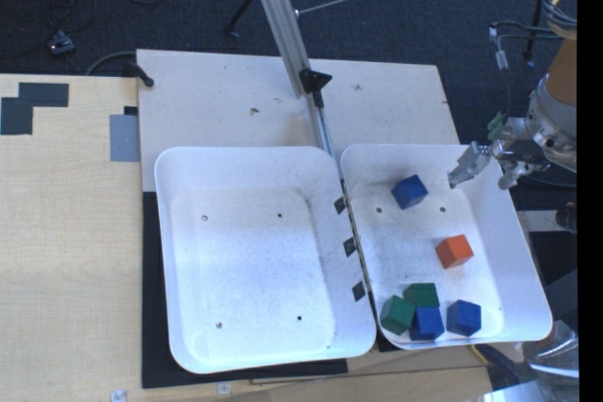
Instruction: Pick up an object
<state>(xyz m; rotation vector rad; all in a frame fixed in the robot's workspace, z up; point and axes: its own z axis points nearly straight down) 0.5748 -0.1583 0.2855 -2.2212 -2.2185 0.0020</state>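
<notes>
Since nothing sits between the fingers yet, I read this as the approach, with no pick made. Nearest me, along the right bin's [528, 297] front edge, two green cubes [411, 304] and two blue cubes [447, 319] crowd together, touching; a descent there could wedge a finger between neighbours or nudge the pack. An orange cube [454, 250] sits alone mid-bin, the safer target in my judgement. Further back lies another blue cube [409, 191]. The gripper [488, 167] hangs over the bin's far right edge, fingers spread and holding nothing; dropping from there risks clipping the rim. The left bin [179, 202] sits alongside. Beyond, the white bench [226, 99] carries a slanted metal rail [283, 19], then dark floor with cables.
</notes>
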